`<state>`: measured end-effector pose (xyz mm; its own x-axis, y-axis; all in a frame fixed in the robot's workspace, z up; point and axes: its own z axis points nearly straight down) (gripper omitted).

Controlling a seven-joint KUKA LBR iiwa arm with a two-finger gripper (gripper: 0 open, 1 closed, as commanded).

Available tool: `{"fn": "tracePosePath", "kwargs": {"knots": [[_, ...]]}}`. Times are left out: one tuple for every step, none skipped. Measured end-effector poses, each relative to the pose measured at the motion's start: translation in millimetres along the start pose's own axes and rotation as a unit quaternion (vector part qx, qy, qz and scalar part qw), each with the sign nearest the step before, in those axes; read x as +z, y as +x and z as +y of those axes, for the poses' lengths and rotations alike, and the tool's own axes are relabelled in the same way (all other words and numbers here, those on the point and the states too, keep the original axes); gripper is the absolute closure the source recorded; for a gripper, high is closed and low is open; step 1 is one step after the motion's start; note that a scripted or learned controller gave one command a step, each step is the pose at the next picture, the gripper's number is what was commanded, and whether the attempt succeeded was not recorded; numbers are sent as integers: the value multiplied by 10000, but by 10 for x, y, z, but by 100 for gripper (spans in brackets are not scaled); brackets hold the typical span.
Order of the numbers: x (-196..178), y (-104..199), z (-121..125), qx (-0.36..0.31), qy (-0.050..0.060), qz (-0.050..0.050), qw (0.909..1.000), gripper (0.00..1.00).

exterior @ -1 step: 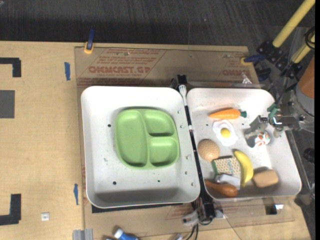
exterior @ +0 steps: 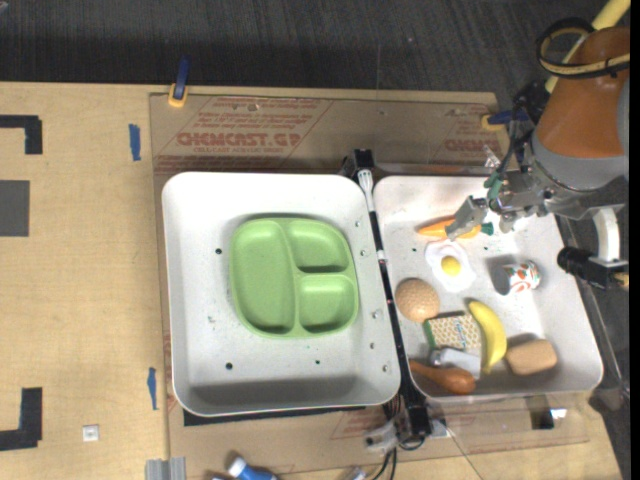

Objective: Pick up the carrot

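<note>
Carrot (exterior: 434, 228), orange, at ten o'clock in right bin (exterior: 575, 298), just beside gripper (exterior: 470, 218); jaw state impossible to tell. Nearest: sausage (exterior: 443, 376), banana (exterior: 487, 333). Farther: fried egg (exterior: 449, 265), close under carrot. Risk: glancing contact, carrot pushed against bin wall.

You're looking down on a robotics lab bench (exterior: 80, 298), not a kitchen: plywood top with black tape marks at the left edge and blue tape tabs (exterior: 134, 141), a printed cardboard sheet (exterior: 300, 128) at upper centre. Two white bins (exterior: 190, 268) sit clamped together mid-frame, the right one full of toy food (exterior: 470, 333). Grey-and-orange arm (exterior: 585, 118) upper right, dark carpet (exterior: 300, 18) along the top.
</note>
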<state>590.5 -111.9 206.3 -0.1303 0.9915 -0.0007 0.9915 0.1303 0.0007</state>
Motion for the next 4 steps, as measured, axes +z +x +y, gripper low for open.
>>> {"fn": "tracePosePath", "kwargs": {"knots": [[1156, -1, 668, 241, -72, -11, 9997, 0], [1177, -142, 231, -21, -22, -11, 10000, 0], [1040, -173, 263, -11, -81, -59, 9999, 100], [178, 702, 829, -687, -14, 15, 9976, 100]]}}
